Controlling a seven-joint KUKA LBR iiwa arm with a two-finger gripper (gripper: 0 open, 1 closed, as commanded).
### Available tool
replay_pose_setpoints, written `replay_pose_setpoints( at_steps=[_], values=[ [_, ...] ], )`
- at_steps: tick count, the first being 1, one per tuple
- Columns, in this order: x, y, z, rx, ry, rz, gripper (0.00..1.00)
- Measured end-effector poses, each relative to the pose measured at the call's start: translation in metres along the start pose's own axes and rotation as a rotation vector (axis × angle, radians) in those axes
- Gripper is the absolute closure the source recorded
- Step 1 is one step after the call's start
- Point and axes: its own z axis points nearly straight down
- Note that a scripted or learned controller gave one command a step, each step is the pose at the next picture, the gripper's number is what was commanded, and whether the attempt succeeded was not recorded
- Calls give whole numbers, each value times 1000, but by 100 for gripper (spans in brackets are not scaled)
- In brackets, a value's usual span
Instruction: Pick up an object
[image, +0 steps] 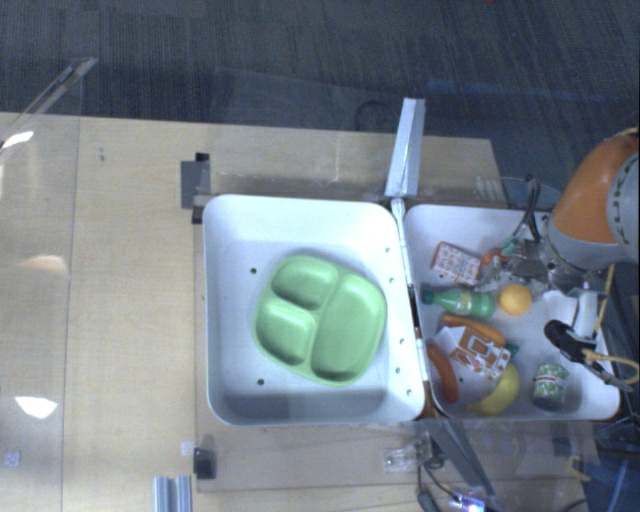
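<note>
Yellow ball (515, 299), green bottle (460, 300) and printed packet (457, 263) lie packed close in the right bin (588, 406), so I judge a descent could wedge between neighbours, or nudge the round ball away and close on nothing. My gripper (518, 260) hangs over that bin's far side, just beside the ball; I cannot tell whether it is open or closed, and I see nothing held.

Small groceries crowd the right bin (445, 222)
A green bottle (458, 300) lies on its side, a yellow ball (515, 299) just beside one end; a printed packet (456, 263) lies behind them, an orange-and-white carton (480, 352) in front, a banana (500, 392) and a small can (550, 385) by the near wall
</note>
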Motion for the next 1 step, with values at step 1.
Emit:
replay_pose_setpoints(
  at_steps=[1],
  values=[
    [2,3,-13,-9,2,-2,100]
  ],
)
